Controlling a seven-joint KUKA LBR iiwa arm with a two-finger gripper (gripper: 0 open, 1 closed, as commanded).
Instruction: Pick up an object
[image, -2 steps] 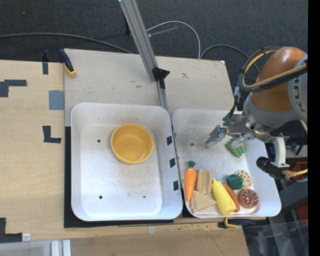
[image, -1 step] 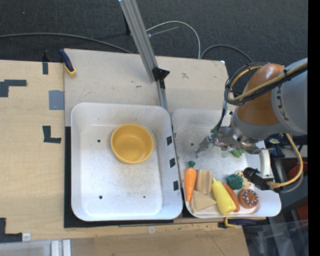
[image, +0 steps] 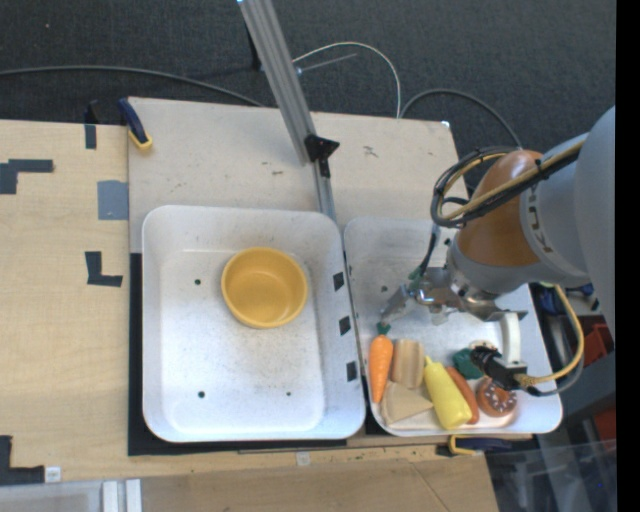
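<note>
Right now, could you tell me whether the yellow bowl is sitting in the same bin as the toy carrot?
No, the yellow bowl sits alone in the left bin, while the carrot lies in the right bin.

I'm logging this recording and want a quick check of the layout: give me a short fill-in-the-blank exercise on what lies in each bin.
1. The yellow bowl sits in the ______ bin of the camera view.
2. The carrot lies in the ______ bin, near its front edge.
3. Right of the carrot, past two tan pieces, lies a yellow ______.
4. The arm reaches in over the ______ bin.

Missing words: left; right; banana; right
</note>
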